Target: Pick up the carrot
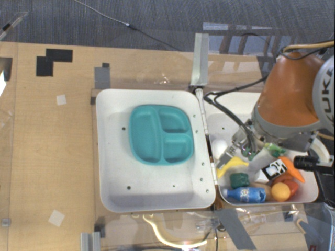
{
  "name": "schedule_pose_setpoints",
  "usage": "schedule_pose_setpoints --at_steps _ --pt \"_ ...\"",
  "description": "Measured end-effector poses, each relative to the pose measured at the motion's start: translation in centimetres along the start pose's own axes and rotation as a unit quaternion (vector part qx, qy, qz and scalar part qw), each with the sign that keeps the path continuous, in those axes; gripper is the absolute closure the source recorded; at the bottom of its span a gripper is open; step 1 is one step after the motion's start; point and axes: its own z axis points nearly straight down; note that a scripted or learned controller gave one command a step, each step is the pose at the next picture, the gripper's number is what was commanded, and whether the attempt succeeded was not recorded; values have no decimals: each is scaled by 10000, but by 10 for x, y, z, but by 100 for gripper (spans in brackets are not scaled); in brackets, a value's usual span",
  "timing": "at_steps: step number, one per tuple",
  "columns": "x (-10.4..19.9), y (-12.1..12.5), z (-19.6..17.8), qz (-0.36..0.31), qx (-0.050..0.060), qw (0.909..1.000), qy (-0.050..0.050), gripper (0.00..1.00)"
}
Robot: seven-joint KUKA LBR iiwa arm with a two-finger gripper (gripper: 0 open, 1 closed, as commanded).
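Note:
The carrot [293, 170] is orange with a green top and lies slanted near the right side of the right bin [220, 120]. My gripper [245, 149] hangs low over the middle of that bin, to the left of the carrot's green end and just above a yellow banana-like piece [233, 166]. The orange-banded wrist hides the back part of the bin. I see nothing that is clearly between the fingers.
The right bin also holds a dark green piece [239, 180], a blue bottle [246, 194], an orange ball [281, 191], a black-and-white tag [275, 169] and a white item [220, 145]. A teal divided plate [159, 135] lies in the left bin [112, 187].

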Motion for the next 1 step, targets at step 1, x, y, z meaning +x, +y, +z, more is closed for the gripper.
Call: schedule_pose_setpoints --at_steps 1 --pt "0 0 0 0 0 10000 0 0"
